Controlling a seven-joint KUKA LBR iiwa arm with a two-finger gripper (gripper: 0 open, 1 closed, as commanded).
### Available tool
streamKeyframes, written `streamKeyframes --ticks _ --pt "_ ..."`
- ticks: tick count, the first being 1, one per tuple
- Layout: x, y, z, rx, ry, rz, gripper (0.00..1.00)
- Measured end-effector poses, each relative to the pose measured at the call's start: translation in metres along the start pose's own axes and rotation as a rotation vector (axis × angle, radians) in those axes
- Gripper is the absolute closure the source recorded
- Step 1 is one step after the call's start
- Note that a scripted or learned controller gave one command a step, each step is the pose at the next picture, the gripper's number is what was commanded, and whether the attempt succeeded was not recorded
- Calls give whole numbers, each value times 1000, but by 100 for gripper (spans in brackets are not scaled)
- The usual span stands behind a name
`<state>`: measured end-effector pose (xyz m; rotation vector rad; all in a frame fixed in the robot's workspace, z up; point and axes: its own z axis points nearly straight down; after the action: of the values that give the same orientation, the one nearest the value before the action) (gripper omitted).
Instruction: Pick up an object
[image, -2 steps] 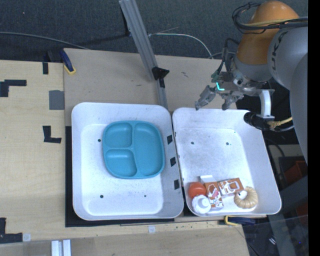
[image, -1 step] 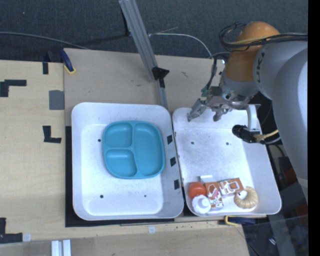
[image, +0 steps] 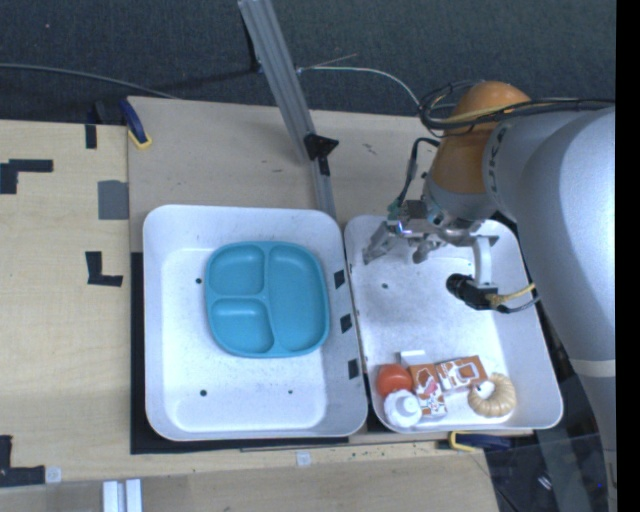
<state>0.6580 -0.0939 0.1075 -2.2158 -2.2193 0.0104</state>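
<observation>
My gripper (image: 396, 252) hangs over the far end of the right bin (image: 530, 330), under the grey arm with its orange band. Its two fingers (image: 374, 251) are spread apart, open, with nothing between them. Several small objects lie bunched along the near edge of that bin: a red-orange round piece (image: 392, 379), a white capped item (image: 403, 409), a red and white packet (image: 446, 384) and a tan ring-shaped piece (image: 493, 395). The gripper is well away from all of them, toward the bin's far side.
The left bin (image: 170, 330) holds a blue divided plate (image: 267, 298). A grey metal post (image: 290, 100) slants down to the gap between the bins. A black connector with a yellow cable (image: 478, 292) hangs from the arm over the right bin.
</observation>
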Motion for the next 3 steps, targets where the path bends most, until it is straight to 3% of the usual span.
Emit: streamKeyframes --ticks 1,2,3 --pt "1 -1 21 -5 -1 -1 0" --pt "2 0 9 -6 0 -2 100" --pt "-3 -3 -35 -12 0 0 100"
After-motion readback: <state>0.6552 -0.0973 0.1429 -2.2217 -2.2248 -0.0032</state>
